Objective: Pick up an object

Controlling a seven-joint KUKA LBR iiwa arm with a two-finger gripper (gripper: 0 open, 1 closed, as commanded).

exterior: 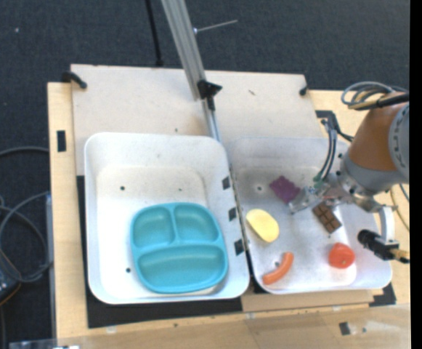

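My claw (309, 198) is low in the right bin (298, 286), btwn purple block (284, 188) and brown bar (327, 217); grip state: can't tell. Nothing lifted yet imo, pick not done. Yellow piece (263, 225), sausage (278, 267), red piece (341, 256) lie loose.

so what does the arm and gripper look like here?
Arm: grey casing with a wide orange band above the wrist. Thin cables loop near it and run down toward the wrist. Gripper: small, metallic grey, two slim fingers.
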